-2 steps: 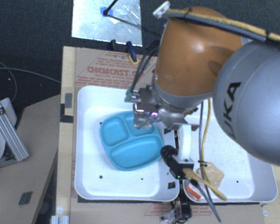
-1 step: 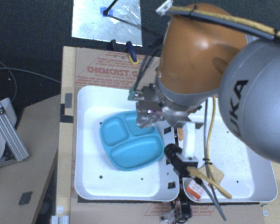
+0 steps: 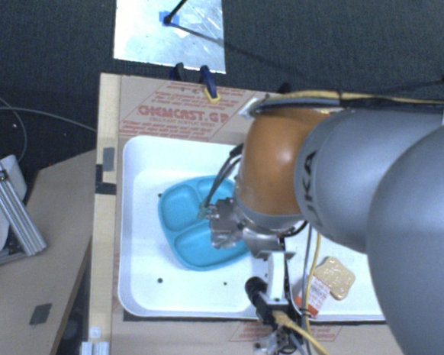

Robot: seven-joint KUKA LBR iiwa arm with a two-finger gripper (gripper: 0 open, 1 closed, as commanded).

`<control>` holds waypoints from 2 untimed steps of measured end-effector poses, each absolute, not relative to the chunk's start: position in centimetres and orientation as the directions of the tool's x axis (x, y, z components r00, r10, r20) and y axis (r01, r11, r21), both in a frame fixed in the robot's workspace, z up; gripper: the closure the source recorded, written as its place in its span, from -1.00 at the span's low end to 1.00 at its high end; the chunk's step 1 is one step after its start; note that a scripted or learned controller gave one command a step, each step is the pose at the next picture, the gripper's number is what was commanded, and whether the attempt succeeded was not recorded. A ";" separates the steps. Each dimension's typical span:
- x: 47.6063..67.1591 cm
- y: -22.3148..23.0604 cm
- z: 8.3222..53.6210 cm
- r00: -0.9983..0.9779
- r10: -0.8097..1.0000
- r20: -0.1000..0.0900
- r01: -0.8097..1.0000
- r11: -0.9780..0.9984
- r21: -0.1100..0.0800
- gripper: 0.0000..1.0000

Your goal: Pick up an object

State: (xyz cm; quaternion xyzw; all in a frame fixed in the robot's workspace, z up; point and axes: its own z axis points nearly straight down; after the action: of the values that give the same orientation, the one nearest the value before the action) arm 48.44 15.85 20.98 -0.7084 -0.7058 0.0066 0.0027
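Observation:
A blue divided plate [image 3: 190, 220] lies in the left white bin [image 3: 139, 205], toward its right side. My arm, grey with an orange band [image 3: 280, 166], reaches in from the right and hangs over the plate's right edge. The wrist and gripper [image 3: 226, 228] sit right above that edge, and the arm's bulk hides what is under them. In the right bin lie a tan, cracker-like piece [image 3: 335, 276] and a small packet with a red and white label [image 3: 316, 295], both beside the arm.
A cardboard sheet [image 3: 185, 109] with red print lies under the bins, clipped at the back. A shiny foil square [image 3: 171, 23] sits behind it. Metal rails [image 3: 6, 202] stand at the left. Cables and a black fitting [image 3: 269, 307] crowd the bins' front edge.

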 end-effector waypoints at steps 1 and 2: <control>61.3 18.1 33.5 -0.005 1.000 0.004 1.000 0.005 0.023 1.00; 55.2 19.6 31.3 -0.006 1.000 0.001 1.000 0.006 -0.003 1.00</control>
State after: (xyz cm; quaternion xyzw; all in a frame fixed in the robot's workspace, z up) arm 55.23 19.65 31.26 -0.7050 -0.7092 0.0008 0.0013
